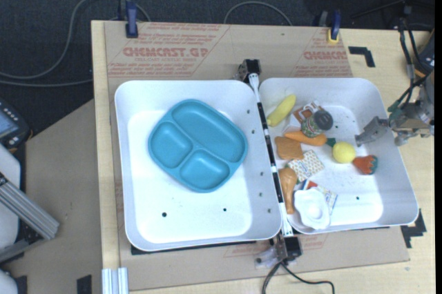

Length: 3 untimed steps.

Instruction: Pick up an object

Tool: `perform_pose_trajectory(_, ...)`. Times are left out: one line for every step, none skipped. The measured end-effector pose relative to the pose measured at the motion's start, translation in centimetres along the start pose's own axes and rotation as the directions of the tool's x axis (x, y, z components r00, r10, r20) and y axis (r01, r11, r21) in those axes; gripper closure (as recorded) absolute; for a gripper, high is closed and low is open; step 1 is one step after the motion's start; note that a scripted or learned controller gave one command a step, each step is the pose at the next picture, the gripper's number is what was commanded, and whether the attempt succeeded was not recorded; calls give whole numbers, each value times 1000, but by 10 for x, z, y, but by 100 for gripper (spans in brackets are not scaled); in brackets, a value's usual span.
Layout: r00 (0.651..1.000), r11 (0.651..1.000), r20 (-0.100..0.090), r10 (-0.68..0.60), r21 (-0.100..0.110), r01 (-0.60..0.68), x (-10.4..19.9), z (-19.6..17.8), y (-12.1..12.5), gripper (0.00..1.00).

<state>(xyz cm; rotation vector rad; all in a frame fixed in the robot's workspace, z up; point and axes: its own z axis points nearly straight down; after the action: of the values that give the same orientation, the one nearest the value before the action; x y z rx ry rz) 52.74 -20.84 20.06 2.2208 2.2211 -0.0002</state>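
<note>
The right bin [387, 206] holds several toy foods. A yellow banana [282, 110] lies at its far left, with a dark round can [320, 121] and an orange carrot [305, 138] beside it. A yellow lemon [343, 152] and a red strawberry-like piece [365, 163] sit near the middle. My gripper [385, 134] hangs over the right part of this bin, just right of and above the lemon. It is open and nothing is between its fingers.
The left bin [131, 148] carries a blue divided plate [198, 145]. In the right bin's near left lie a checkered cracker [306, 165], an orange piece [287, 183] and a white cup [311, 206]. Black clips join the bins along the middle rim [266, 141].
</note>
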Motion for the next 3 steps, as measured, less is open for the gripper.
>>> perform_pose_trajectory(1000,1000,-3,-1,2,1,34,120,-8,0)
perform_pose_trajectory(1000,1000,1,-6,-5,6,78,116,55,0)
perform_pose_trajectory(1000,1000,-3,1,5,-1,80,116,20,0)
